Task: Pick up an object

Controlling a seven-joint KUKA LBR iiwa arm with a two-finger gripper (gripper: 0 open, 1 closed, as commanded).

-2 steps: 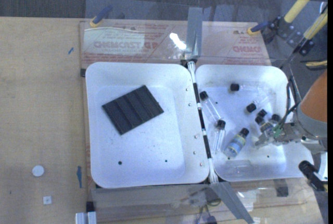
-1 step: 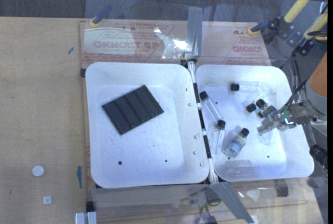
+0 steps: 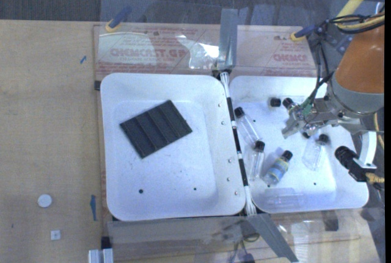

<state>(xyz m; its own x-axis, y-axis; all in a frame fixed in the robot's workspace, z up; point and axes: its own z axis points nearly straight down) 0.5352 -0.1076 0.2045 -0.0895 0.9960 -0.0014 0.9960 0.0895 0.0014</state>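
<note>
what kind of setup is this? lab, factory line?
Looks like a robot grasping test bench, probably a lab. Two shallow white bins, left bin and right bin, sit taped to a wooden bench; small vials lie loose under the arm's hand.

Wooden bench (image 3: 43, 103) had a little white disc (image 3: 44, 200) lying near its left edge, with a tiny grey square (image 3: 55, 234) just below it. Clear plastic sheet (image 3: 153, 51) with red lettering sat behind the bins, clipped by a yellow-and-blue clamp (image 3: 117, 19).
</note>
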